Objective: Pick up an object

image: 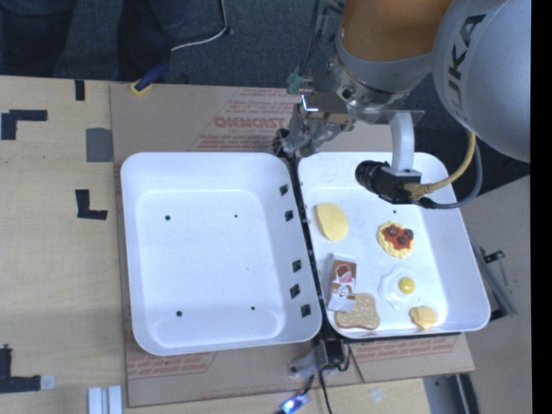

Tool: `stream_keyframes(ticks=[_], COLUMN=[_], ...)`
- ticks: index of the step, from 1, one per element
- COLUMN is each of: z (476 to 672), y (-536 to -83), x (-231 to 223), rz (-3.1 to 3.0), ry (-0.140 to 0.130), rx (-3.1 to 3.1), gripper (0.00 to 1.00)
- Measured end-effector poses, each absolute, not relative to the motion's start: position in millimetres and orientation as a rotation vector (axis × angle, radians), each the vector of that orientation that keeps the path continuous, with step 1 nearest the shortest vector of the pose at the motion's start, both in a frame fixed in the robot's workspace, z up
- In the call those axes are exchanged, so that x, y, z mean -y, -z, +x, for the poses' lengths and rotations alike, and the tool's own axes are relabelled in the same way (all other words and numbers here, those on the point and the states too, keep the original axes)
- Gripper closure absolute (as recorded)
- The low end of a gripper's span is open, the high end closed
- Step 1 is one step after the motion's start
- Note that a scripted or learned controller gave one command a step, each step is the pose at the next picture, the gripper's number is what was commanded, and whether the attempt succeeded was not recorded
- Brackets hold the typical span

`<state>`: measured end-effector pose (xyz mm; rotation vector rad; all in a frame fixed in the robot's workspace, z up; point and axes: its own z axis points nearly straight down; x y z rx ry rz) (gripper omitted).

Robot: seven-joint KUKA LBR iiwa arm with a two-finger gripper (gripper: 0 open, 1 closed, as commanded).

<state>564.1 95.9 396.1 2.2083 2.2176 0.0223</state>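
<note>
Right bin [448, 231]: yellow oval [331, 221], pizza [396, 239], egg [402, 287], carton [343, 283], toast [358, 315], all loose, awaiting a pick; gripper [304, 136] poised over the far rim between bins, nothing seen in it. State of jaws: cannot tell.

Robot lab: KUKA arm [483, 50], 2 bins [138, 257].

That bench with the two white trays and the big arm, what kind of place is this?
Most likely a robotics lab or test cell. A grey and orange arm reaches over two white bins set on cardboard, and the right bin holds toy food such as a fried egg and a small pizza, which look like practice objects.
</note>
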Motion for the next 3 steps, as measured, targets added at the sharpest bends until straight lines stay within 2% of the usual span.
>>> stream_keyframes(ticks=[1,2,3], z=[573.3,535.2,514.3], y=[-296,-327,-384], x=[-144,-217,-235], rz=[2.219,2.212,2.214], ry=[0.012,-0.002,-0.006], rx=[-2.231,-2.235,-2.229], gripper=[1.0,1.0,1.0])
